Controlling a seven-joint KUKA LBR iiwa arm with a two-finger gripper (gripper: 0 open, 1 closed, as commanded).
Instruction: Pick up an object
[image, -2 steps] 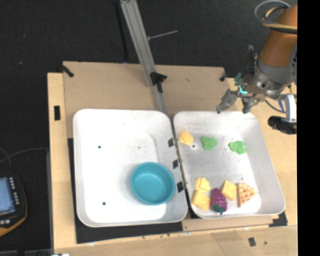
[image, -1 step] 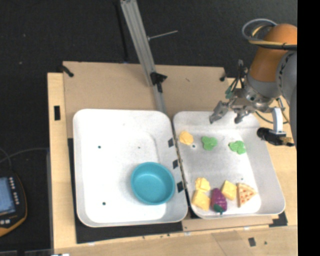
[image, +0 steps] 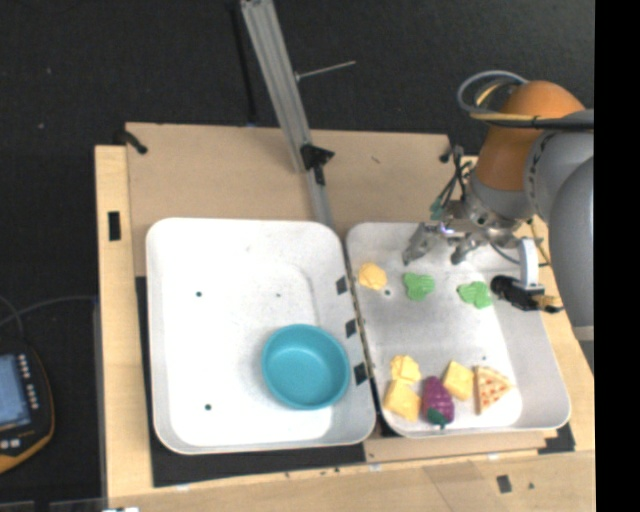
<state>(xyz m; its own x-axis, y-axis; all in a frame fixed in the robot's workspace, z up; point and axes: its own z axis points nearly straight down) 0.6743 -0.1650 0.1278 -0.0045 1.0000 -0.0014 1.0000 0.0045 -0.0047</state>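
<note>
Green toy piece (image: 419, 286) lay in right bin (image: 525, 345), just below gripper (image: 437, 247). I saw fingers spread, nothing between. Risk I judged: descent off-centre, fingertip nudging piece toward yellow piece (image: 372, 276), jaws closing on air.

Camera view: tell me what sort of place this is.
Probably a robot lab test bench, not a kitchen. A grey arm reaches over two white bins on a bare board, the food is toy pieces like a pizza slice, and a handheld controller lies alongside.
</note>
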